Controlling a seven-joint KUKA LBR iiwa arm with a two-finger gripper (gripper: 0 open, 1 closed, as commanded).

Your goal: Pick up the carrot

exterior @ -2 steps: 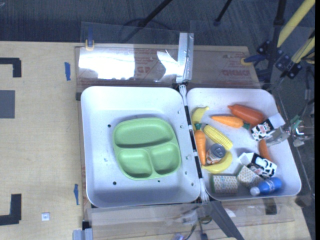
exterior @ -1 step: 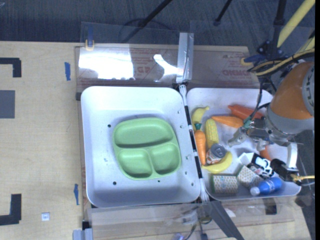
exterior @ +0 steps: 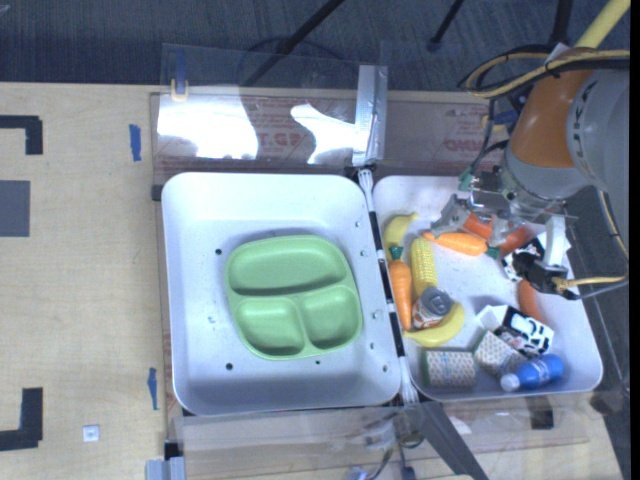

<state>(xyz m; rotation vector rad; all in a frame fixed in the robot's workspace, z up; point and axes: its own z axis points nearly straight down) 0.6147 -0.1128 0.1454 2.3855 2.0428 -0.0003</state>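
Claw (exterior: pixel 490 220) low in the right bin (exterior: pixel 585 333), up near its back wall — cannot tell if open or shut. One orange carrot (exterior: pixel 462 243) right under it, lying flat and touching or almost touching. Another carrot (exterior: pixel 401 286) by the bin's left wall, next to corn (exterior: pixel 423 263) and a banana (exterior: pixel 435 330). Blue bottle (exterior: pixel 532 372) down at the front. Green divided plate (exterior: pixel 293 294) alone in the left bin (exterior: pixel 190 268).

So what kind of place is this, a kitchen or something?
Probably a robotics lab, not a kitchen: a grey arm reaches over two white bins, toy-like food such as a carrot, and tripod legs behind.
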